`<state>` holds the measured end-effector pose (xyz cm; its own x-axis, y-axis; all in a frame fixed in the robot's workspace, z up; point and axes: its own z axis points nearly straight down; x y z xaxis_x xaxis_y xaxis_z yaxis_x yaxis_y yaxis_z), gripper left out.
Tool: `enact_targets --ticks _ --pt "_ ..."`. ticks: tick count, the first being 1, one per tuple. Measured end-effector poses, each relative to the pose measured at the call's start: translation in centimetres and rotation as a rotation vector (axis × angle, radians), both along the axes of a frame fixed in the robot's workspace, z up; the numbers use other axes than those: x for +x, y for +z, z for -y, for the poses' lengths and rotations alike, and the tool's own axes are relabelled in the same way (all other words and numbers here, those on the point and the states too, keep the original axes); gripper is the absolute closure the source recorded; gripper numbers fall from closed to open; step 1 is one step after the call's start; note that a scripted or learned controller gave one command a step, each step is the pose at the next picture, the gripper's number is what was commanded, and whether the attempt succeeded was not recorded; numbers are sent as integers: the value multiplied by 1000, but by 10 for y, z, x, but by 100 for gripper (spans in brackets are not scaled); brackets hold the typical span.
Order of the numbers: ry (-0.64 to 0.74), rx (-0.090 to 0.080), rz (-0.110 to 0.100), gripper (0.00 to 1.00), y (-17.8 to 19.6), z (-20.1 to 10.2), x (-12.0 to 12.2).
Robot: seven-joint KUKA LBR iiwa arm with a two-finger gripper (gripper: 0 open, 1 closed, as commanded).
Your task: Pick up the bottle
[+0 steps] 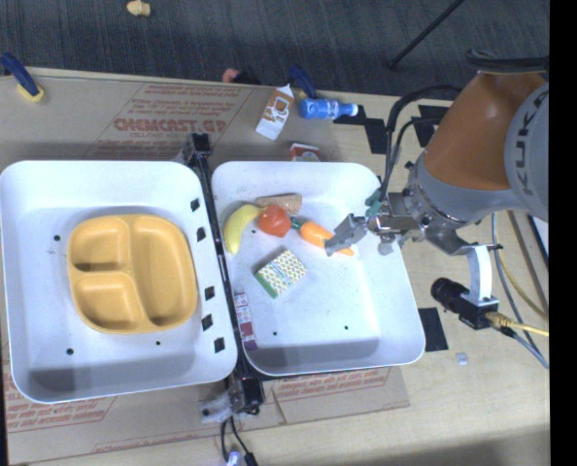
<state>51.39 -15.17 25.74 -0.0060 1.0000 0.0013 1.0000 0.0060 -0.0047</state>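
One blue bottle (325, 110) lies beyond the two bins (298, 352); the gripper (348, 231) hovers over the right bin, its grip unreadable, near one carrot (317, 231).

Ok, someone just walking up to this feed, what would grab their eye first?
Probably the yellow divided tray sitting alone in the left bin. Next, the bright cluster in the right bin: banana, tomato, carrot and a green box, with the gripper beside the carrot. The blue bottle lies outside on the bench.
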Motion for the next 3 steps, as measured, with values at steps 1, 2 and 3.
enact_targets --ticks 1,2,3 --pt "5 1 -2 100 10 0 0" --pt "70 0 -1 100 -71 14 -34" --pt "241 2 1 100 -103 -1 -38"
